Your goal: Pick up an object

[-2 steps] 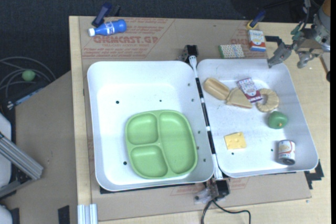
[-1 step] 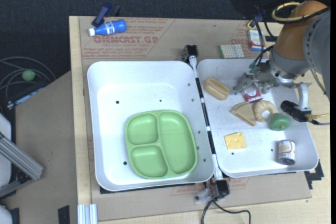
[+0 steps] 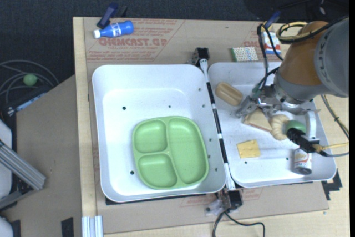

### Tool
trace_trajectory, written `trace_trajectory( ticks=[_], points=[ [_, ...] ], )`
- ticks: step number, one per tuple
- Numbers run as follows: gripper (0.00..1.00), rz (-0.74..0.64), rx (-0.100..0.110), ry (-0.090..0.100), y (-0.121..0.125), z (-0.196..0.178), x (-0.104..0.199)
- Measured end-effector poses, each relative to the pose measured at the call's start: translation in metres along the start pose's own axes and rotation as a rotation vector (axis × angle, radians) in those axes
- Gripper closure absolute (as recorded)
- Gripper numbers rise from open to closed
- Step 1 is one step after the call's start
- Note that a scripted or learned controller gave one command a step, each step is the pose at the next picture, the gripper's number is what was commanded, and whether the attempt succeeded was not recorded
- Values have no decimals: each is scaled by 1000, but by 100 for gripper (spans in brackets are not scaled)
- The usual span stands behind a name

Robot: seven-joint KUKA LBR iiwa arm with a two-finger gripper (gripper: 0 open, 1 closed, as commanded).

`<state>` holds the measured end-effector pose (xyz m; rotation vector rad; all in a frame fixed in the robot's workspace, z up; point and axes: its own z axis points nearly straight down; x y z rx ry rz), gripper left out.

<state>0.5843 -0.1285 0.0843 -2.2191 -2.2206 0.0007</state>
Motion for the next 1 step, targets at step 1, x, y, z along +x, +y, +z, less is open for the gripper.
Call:
trace_trajectory(
  ticks=[1],
  points=[
    [100,1,-4,-1,1,-11,-1]
  ],
)
